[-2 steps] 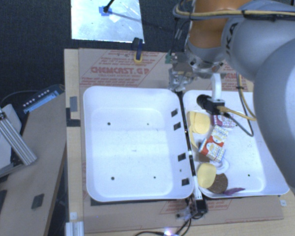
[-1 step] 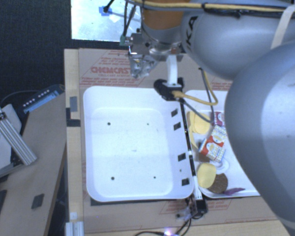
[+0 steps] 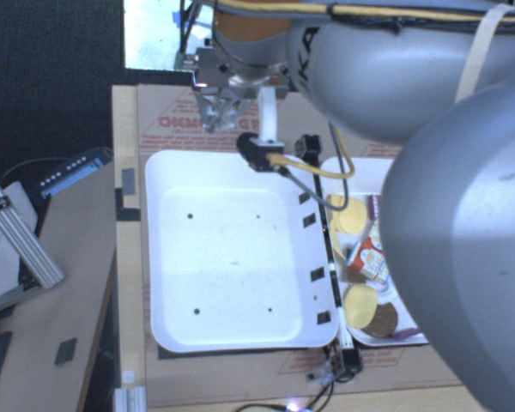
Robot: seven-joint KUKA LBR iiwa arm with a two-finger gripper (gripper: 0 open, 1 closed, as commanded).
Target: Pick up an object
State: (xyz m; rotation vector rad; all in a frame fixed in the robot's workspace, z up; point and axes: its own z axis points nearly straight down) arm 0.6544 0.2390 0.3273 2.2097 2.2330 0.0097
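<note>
Grey arm (image 3: pixel 429 144) bulked across the right side, nearest the camera, covering most of the right bin (image 3: pixel 412 338). A thin strip of that bin showed along its left side. In the strip, near end first: a brown round item (image 3: pixel 380 319) touching a yellow round item (image 3: pixel 360 305); further back a red-and-white packet (image 3: pixel 371 263); beyond it a second yellow item (image 3: pixel 353 217). All lay in the right bin, close to the wall shared with the left bin. The packet's type was too small to read.

Left bin (image 3: pixel 167 316) sat just beside it, white, with four small dark dots on its floor. Black clips (image 3: pixel 318 274) ran along the line between the two bins. Small wires (image 3: pixel 339 369) lay at the near end of that line.

Off the bench on the left stood an aluminium rail (image 3: pixel 17 239) and, further back, a blue-grey device (image 3: pixel 73 170).

Further back, a black fitting with a yellow cable (image 3: pixel 313 168) hung over the left bin's far right corner. Gripper (image 3: pixel 216 118) sat past the left bin's far rim, over the red-printed cardboard (image 3: pixel 167 120), well apart from the items in the right bin. Nothing was seen in it; too blurred, so whether it was clenched or released could not be told. Orange band (image 3: pixel 249 15) showed above it at the top edge.
</note>
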